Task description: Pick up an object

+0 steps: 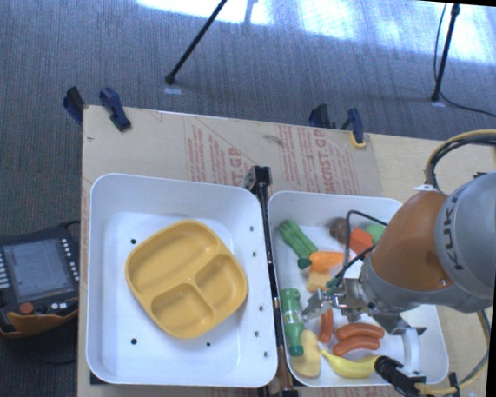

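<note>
The right bin (378,206) holds several toy foods: a green bottle (289,315), a green ridged vegetable (297,239), an orange carrot (325,260), a yellow banana (350,365), red sausages (358,336) and a pale yellow piece (307,356). My gripper (326,302) hangs low over the middle of this bin, just right of the green bottle and above the sausages. It stands open, and I see nothing between its fingers. The orange-banded arm hides the bin's right side.
The left bin (111,215) holds a yellow divided plate (186,276). A black bar (266,239) runs between the two bins. A teach pendant (29,277) lies on the floor to the left. Blue clamps (115,106) grip the bench's far edge.
</note>
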`<action>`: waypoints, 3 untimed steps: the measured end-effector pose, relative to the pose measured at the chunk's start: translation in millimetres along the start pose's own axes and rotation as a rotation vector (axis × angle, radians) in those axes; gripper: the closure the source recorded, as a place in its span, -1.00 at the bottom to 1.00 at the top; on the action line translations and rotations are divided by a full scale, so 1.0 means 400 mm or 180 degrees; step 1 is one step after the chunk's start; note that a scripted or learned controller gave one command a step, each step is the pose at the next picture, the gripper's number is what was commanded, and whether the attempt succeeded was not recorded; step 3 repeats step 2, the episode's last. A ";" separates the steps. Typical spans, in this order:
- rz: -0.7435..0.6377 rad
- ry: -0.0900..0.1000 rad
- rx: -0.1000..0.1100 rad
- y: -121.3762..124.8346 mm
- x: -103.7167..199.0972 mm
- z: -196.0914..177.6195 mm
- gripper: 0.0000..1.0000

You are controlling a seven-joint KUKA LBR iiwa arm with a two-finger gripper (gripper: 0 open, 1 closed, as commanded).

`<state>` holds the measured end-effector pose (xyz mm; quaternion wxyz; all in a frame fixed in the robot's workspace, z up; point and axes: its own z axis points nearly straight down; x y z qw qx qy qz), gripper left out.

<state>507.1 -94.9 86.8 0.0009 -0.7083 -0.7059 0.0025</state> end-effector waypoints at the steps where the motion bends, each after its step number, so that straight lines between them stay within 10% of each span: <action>1: 0.0007 0.0016 0.0014 0.000 0.005 -0.021 1.00; 2: -0.0020 0.0011 -0.0008 0.036 0.192 -0.309 1.00; 3: -0.0020 0.0011 -0.0008 0.036 0.192 -0.309 1.00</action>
